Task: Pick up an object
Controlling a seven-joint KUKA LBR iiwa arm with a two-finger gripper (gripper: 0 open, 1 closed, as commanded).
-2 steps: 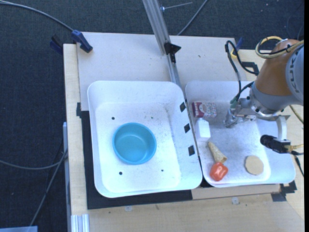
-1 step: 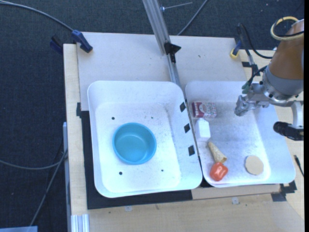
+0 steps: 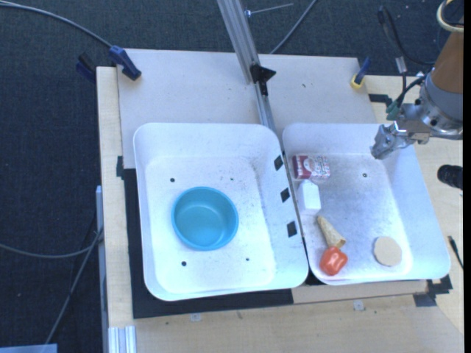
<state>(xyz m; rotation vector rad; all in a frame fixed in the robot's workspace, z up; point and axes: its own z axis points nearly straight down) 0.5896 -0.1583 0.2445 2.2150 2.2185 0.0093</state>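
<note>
Two shallow white bins are seen side by side on the tabletop (image 3: 191,87), which is covered at the back by a pale sheet. In the left bin (image 3: 154,271) a blue bowl (image 3: 204,218) is set upright, a little left of the bin's middle, well apart from everything else.

The right bin (image 3: 430,219) holds five small things, most of them gathered along its left side. A red and white carton (image 3: 310,168) is laid near the bin's upper left corner. Just below it, close to or touching it, a small white block (image 3: 310,196) is found. Further down, a tan cone (image 3: 330,231) lies tilted, with its wider end toward the bin's lower edge. An orange-red pepper (image 3: 333,260) is placed just beneath the cone, close to the bin's front wall. A round tan biscuit (image 3: 387,251) lies flat near the lower right corner, apart from the pepper.

The arm is brought in from the right, and the gripper (image 3: 383,144) is positioned over the upper right corner of the right bin, near its back rim. Nothing is seen to be held by it. How far it is open cannot be told from this view. It is well apart from the carton and from the other things in the bin.

A slanted metal bar (image 3: 237,28) runs from the top of the view down to the gap between the bins, and blue clamps (image 3: 125,62) are fixed at the tabletop's back left corner.
</note>
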